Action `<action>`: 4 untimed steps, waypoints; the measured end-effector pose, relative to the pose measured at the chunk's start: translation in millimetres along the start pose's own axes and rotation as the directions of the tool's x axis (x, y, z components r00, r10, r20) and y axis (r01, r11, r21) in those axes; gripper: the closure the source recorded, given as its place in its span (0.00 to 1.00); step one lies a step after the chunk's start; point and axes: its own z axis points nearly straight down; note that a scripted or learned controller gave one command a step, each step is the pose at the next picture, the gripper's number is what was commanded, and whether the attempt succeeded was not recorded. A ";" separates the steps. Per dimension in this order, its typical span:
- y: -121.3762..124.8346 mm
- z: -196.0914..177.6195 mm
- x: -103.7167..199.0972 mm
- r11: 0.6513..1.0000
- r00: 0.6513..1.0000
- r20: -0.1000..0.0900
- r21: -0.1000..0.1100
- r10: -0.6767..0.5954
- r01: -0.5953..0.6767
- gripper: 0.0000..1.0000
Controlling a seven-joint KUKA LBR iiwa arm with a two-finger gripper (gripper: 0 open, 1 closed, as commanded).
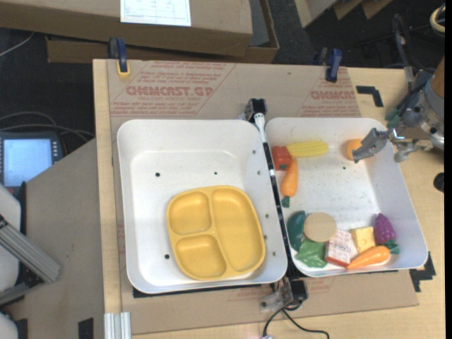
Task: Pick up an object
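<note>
At the far right of the right bin (402, 189):
Gripper (378, 145): seen above the far-right corner; finger state cannot be told.
Orange fruit (352, 147): found on the bin floor, just left of the gripper, not seen between fingers.
Corn cob (308, 148): laid further left.
Yellow tray (214, 232): set in the left bin (141, 189).

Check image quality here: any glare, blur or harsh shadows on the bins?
Camera view: even, soft light, no harsh shadows; left bin white but not blown out, yellow tray crisp; the gripper over the right bin looks slightly soft; the small toy foods lack fine detail.
</note>
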 end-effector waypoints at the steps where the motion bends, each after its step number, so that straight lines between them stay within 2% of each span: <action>1: 50.1 119.9 -62.3 1.000 1.000 0.001 0.005 0.003 -0.003 0.00; 2: 111.3 178.4 -43.8 1.000 1.000 -0.002 -0.001 -0.004 0.004 0.00; 3: 110.1 165.0 -45.8 1.000 1.000 0.002 -0.003 -0.003 0.003 1.00; 4: 91.8 107.2 22.0 1.000 1.000 -0.003 -0.002 -0.006 0.006 1.00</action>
